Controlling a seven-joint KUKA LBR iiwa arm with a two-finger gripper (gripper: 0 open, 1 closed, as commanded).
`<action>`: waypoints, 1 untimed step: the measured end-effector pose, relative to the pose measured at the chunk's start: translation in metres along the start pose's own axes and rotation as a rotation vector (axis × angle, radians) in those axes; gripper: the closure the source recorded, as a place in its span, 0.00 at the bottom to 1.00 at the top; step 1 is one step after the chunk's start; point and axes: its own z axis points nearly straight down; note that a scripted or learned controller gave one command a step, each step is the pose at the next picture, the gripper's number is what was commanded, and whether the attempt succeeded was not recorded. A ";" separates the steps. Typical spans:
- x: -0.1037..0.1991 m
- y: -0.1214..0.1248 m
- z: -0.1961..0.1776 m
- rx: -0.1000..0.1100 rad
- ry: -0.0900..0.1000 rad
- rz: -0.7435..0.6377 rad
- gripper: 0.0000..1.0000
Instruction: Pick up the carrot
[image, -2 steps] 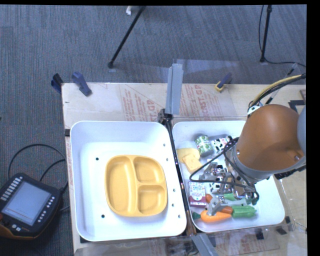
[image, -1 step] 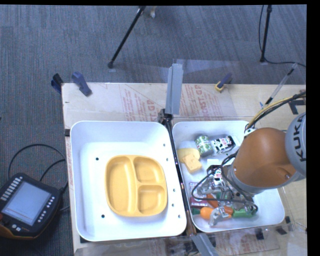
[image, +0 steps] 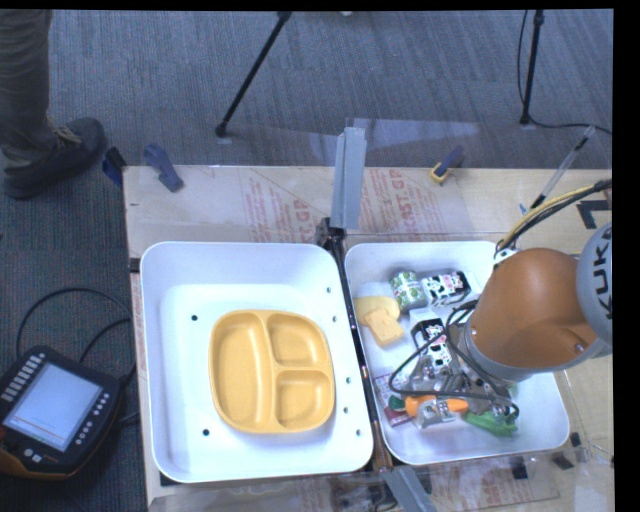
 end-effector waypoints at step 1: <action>-0.026 0.081 -0.084 0.004 0.017 0.304 1.00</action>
